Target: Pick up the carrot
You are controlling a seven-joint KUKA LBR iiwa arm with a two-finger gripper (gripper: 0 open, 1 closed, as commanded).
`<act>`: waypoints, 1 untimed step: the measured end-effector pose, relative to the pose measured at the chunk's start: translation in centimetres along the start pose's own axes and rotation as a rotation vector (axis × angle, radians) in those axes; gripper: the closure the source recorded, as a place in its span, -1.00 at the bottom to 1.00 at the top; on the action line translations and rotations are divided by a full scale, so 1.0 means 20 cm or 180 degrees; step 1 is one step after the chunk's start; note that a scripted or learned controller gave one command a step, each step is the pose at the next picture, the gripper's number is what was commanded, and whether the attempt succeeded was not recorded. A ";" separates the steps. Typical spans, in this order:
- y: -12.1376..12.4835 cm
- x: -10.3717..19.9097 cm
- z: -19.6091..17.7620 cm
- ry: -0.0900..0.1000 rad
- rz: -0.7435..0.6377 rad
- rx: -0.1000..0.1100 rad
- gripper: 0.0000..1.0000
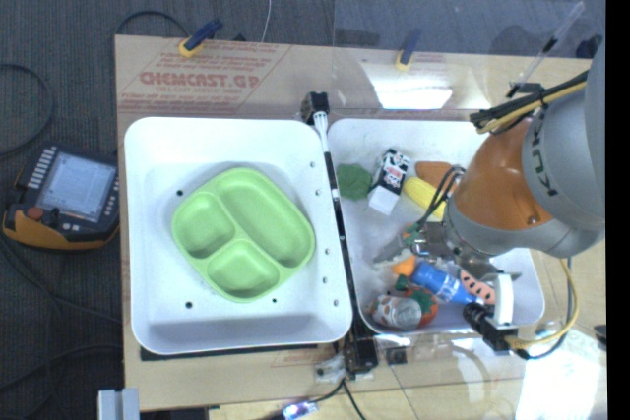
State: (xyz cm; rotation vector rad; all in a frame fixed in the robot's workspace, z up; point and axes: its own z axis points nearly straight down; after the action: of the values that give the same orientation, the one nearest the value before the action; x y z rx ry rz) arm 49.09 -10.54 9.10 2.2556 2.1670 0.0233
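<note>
A grey arm with an orange band reaches from the right over the right bin (pixel 345 211), its end effector (pixel 425 246) low among a heap of toys; whether its fingers are spread or pressed together cannot be told. What looks like the carrot (pixel 404 265), a small orange piece, lies just left of it, touching a blue bottle (pixel 440 281) and near a crumpled can (pixel 396 312). Packed that closely, the neighbours could be nudged or pinched by mistake. The bin's near wall stands close, leaving little room. The left bin (pixel 138 211), holding a green divided plate (pixel 243 232), offers open worktop space.
</note>
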 end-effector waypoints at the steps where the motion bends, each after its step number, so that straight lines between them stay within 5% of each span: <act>1: 0.00 -0.01 -0.05 -0.0015 0.0012 0.0004 1.00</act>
State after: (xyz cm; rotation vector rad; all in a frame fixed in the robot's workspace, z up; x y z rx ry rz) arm 49.01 -10.81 10.08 2.2579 2.1612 0.0166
